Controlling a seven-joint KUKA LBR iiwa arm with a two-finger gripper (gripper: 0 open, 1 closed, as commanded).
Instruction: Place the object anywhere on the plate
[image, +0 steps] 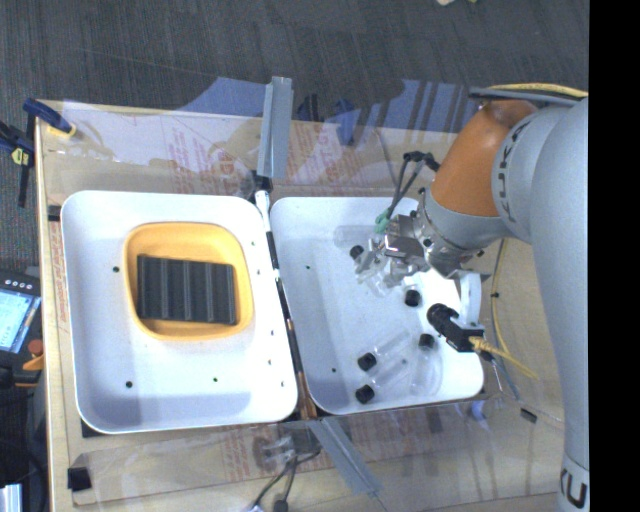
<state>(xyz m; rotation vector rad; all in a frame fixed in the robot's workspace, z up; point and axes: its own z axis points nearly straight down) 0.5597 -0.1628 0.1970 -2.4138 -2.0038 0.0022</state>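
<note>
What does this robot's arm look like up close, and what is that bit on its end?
The arm is thick, rounded and pale grey, with a glossy orange band above the wrist. At its end sits a small metal-and-clear-plastic gripper with a green spot. Thin black cables loop over it, and a yellow cable trails beside the arm.

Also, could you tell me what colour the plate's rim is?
Yellow-orange, around a dark ribbed centre; the plate shows in the camera view.

This is a robotics lab: a grey industrial arm (540, 180) with an orange band reaches over a wooden bench (420, 480) bearing two white bins (90, 400), with cables (505, 355), clamps (48, 115) and a small screen (12, 318) alongside, above dark carpet (150, 50).
</note>
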